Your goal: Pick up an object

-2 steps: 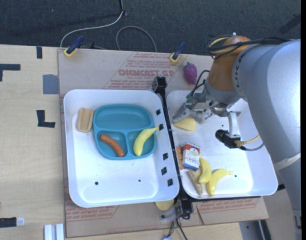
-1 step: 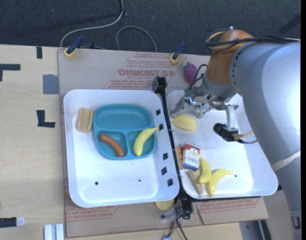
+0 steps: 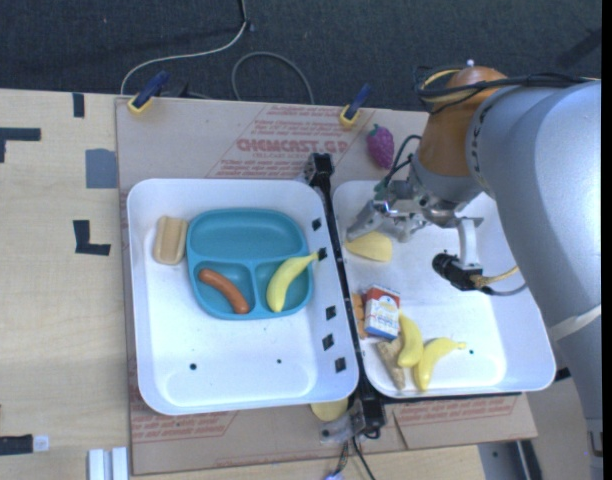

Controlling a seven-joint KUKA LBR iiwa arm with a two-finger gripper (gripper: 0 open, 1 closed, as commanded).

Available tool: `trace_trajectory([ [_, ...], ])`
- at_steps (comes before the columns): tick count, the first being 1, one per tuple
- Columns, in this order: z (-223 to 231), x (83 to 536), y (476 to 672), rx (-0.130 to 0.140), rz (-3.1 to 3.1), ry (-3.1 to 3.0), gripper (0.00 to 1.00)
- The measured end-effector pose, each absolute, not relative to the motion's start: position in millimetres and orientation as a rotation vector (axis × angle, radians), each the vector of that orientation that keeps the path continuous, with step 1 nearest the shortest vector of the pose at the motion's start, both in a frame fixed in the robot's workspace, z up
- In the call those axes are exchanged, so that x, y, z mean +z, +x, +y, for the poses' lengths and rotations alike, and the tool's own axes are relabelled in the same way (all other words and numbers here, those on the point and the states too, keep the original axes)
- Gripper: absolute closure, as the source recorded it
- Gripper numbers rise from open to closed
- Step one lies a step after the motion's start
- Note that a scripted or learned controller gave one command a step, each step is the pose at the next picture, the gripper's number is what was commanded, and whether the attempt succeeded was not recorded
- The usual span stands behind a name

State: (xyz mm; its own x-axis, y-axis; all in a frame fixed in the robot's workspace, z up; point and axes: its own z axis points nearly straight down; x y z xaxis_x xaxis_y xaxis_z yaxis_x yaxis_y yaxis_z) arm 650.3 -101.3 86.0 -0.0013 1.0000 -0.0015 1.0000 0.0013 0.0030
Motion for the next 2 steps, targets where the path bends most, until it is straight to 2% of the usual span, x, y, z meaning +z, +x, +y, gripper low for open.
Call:
trace_trajectory([
  [1,-101,86,645.4,0.002,2.22,2.216,0.0],
  [2,-109,86,656.0,0.002,2.223,2.219,0.0],
])
